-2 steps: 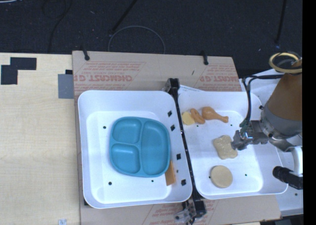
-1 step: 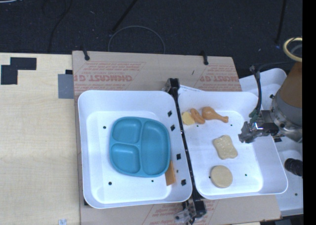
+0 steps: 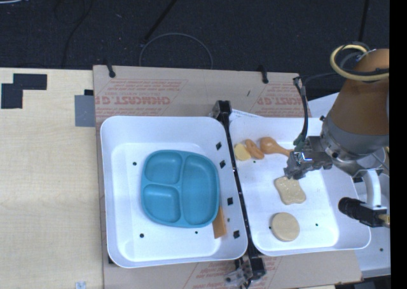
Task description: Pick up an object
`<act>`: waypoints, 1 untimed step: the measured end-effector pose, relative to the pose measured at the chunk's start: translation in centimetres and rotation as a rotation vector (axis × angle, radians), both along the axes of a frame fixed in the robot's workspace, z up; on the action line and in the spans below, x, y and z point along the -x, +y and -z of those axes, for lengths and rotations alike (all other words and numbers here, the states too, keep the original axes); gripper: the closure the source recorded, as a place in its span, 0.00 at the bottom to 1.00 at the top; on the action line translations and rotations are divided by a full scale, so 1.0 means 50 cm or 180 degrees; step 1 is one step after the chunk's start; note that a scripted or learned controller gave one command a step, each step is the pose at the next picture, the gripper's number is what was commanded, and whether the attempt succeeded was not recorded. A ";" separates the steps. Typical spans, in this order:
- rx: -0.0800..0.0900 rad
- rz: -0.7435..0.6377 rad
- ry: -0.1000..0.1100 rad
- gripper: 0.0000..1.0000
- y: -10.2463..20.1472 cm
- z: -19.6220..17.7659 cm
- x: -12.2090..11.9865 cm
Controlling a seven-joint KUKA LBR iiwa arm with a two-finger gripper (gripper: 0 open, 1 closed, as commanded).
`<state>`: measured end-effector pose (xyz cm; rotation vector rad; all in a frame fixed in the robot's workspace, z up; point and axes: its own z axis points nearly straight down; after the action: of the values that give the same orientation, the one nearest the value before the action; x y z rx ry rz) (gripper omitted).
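Across the desk, two shallow white bins sit side by side on a cardboard sheet. At centre left of the frame, the left bin (image 3: 121,154) holds one blue divided plate (image 3: 179,187), three compartments visible, and one thin tan strip (image 3: 219,223) leaning by the plate's lower right edge. Right of the dividing rim, the right bin (image 3: 331,230) carries four pale food-like pieces: one small yellowish lump (image 3: 241,152), one orange curved piece (image 3: 266,147) just beside it near the bin's upper left, one toast-shaped slice (image 3: 291,191) in the middle, and one round biscuit-like disc (image 3: 285,226) below that.

At centre right, the single gripper (image 3: 296,167) hangs just above the toast-shaped slice, its tip at the slice's upper edge. Whether the jaws are released or clenched cannot be told from this angle, and nothing is seen between them. The slice lies flat on the bin floor. Judged from this, the pick is not yet done: the approach looks made, the grasp and lift remain.
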<state>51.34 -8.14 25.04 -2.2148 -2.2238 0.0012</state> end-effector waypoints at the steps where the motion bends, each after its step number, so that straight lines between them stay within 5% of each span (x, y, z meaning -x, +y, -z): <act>1: -0.0003 0.0000 0.0009 1.00 0.110 0.030 -0.009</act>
<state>51.77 -2.65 23.56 -2.2129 -2.2221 0.0032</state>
